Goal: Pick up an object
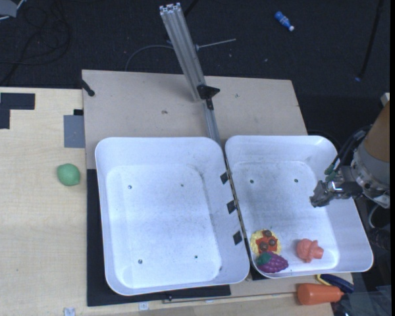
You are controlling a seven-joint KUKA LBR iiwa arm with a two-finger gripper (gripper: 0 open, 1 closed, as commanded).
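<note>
Jaws' state unclear; gripper (321, 196) hovers above the compact pink toy (309, 249), no clear long axis.

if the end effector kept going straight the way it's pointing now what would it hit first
The end effector points left and slightly down over the right bin. Going straight on, it would likely meet that bin's bare white floor first, well above the orange toy and the yellow and purple toys. Depth is unclear from this slant.

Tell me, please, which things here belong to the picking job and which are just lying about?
Job: gripper; right bin with orange toy, purple grapes and yellow toy.
Lying about: left bin, green ball, blue item, orange object.
</note>
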